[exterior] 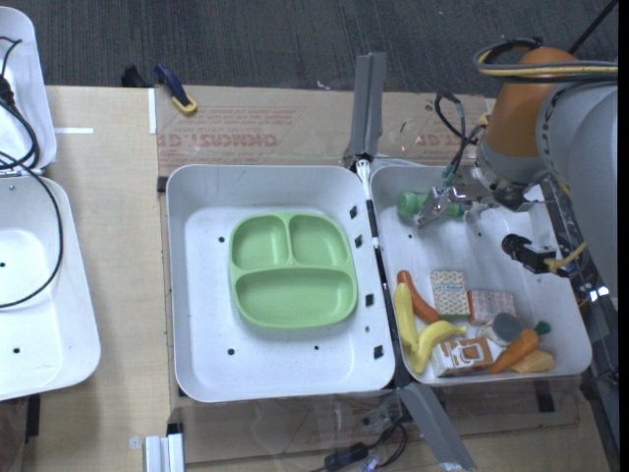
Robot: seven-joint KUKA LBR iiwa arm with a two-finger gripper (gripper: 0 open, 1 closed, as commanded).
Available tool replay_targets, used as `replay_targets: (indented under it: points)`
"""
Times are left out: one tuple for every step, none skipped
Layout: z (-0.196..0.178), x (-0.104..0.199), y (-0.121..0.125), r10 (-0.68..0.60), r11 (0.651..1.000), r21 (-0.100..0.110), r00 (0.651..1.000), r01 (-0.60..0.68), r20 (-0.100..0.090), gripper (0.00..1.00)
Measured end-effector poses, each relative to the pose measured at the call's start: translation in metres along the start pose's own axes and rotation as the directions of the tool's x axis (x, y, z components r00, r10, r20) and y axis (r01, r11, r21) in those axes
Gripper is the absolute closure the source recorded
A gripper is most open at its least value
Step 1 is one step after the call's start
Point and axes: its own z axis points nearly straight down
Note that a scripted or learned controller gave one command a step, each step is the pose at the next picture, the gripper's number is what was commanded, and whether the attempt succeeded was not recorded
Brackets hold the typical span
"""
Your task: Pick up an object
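Here the grey arm (580, 136) with its orange band reaches in from the right over the right-hand white bin (472, 254), and its metal gripper (432, 207) sits low near the bin's far left corner. Whether its jaws are open or closed cannot be told from this slanted view. A small rounded green object (410, 204) lies just beside the gripper's tip, at the bin's upper left; contact between them is unclear. The rest of the toys crowd the near edge of the same bin: a curved yellow banana (421, 333), a slim orange-red carrot-like piece (417, 300) leaning beside it, a small printed carton (448, 290), a second flat packet (489, 305), a grey round disc (505, 325), another orange carrot (518, 350), and a boxy pack (462, 356) at the front. The left-hand bin (197, 293) is a smooth shallow tray with rounded corners, holding a pale green divided plate (292, 269) of matte plastic, three compartments, lying flat near its centre.
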Motion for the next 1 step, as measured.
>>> replay_targets:
  points:
    - [-0.1149,-0.0138,0.0008,-0.177,0.984,-0.012,0.984,0.177,0.006,0.0]
